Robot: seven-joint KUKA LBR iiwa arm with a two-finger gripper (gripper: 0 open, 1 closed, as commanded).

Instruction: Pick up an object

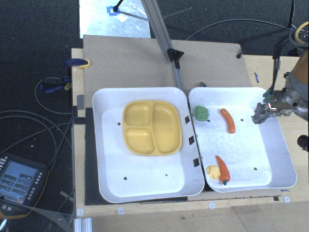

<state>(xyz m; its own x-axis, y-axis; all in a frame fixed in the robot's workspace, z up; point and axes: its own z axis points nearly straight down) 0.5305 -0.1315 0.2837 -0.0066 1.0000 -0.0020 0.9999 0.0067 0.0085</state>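
Nearest the bottom edge of the right bin [282,163], an orange carrot-like piece [222,169] is lying tilted, its lower end touching a small pale yellow lump [212,171] just beside it on the left; farther up the same bin, a slim orange-red sausage shape [228,120] is lying almost upright in the view, and a small green broccoli-like clump [201,112] is sitting near it, close to the bin's left wall; the two are apart, not touching. Across the divide, the left bin [108,178] is holding a yellow plate [152,128] with three compartments, sitting in the upper middle of the bin. Over at the right side, the grey arm [297,98] is reaching in, and its gripper [261,113] is hanging at the right bin's upper right rim, well apart from every object; its dark fingers are pointing left and down, but I cannot tell whether they are apart or together, and nothing is showing between them. A slanted grey pole [159,25] is crossing the bench above the bins.
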